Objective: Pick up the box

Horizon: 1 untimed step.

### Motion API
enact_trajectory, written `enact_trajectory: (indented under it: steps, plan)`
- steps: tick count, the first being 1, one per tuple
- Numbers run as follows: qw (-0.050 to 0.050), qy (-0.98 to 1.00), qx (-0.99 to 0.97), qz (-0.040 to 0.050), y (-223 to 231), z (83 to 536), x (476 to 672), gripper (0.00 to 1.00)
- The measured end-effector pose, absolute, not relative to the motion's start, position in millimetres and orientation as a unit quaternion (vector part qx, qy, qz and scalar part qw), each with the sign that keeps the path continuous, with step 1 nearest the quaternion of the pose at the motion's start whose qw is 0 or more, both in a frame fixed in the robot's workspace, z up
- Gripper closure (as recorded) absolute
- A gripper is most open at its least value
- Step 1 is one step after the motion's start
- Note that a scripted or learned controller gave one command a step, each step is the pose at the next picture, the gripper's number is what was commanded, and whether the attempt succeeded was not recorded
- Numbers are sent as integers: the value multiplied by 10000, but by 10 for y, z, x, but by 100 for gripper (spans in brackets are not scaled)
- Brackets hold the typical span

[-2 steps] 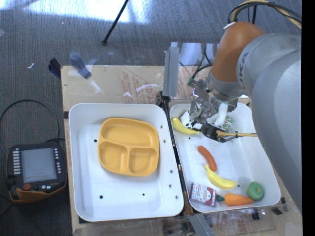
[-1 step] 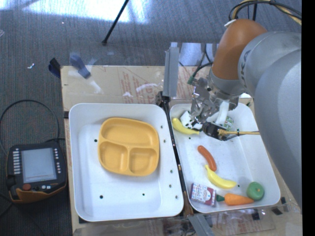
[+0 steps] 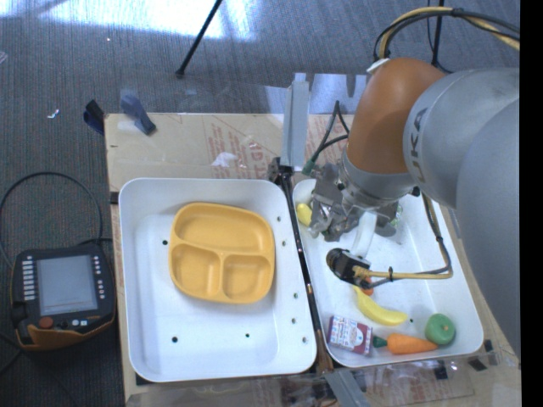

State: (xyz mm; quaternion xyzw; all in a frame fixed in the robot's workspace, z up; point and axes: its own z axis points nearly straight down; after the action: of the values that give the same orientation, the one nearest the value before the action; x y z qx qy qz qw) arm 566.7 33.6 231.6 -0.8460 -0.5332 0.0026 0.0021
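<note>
Box (image 3: 349, 334) lies at near edge of right bin (image 3: 462, 299), beside carrot (image 3: 411, 343), lime (image 3: 440, 328) & banana (image 3: 379, 309); not lifted yet. Gripper (image 3: 339, 219) sits further back over same bin, well apart from box; fingers' state can't tell. Whole pick left, imo.

Both white bins (image 3: 136, 227) are seen from one fixed camera above the bench, angled down, fairly near; the arm (image 3: 458, 134) enters from 3 o'clock.
</note>
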Motion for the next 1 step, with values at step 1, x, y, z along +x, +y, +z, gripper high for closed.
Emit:
enact_trajectory:
  steps: [1]
  plan:
    - [8, -5650, -8251, 21, 316, 4269, 6031, 100]
